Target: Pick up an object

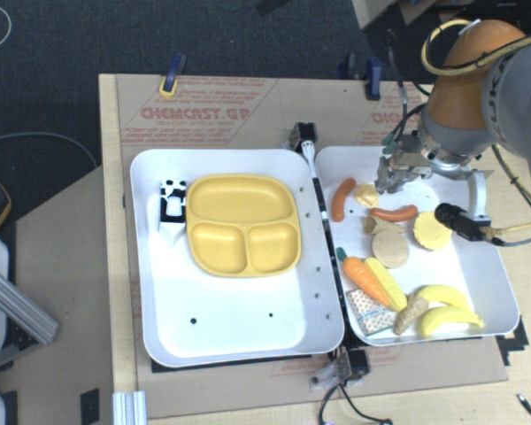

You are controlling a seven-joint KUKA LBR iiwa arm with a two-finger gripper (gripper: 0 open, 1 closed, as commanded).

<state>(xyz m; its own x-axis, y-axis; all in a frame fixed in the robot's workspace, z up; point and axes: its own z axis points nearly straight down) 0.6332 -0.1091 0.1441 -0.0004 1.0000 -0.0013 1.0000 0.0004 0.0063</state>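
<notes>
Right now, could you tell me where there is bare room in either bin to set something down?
The left bin has bare floor in front of the yellow divided tray, down to its near rim. The right bin is crowded: sausages, carrot, corn, bananas and the gripper fill it, leaving slim strips by its right wall.

A pale tan desk [248, 104] printed with faded red lettering is seen under two glossy white plastic bins. In the left white bin [159, 264] a mustard-yellow three-compartment plastic tray [243, 222] is found, with a small black-and-white block [173, 202] at its left. In the right white bin [491, 273] are found an orange-red sausage [341, 198], a second reddish sausage [395, 212], a beige round disc [390, 249], a pale yellow round slice [431, 231], an orange carrot [365, 277], a yellow corn cob [388, 283], two bright yellow bananas [447, 311] and a red-and-white checked packet [368, 311]. The arm is coloured grey with an orange band [465, 69], and a metallic grey claw [388, 177] is shown at the far side of the right bin.
</notes>
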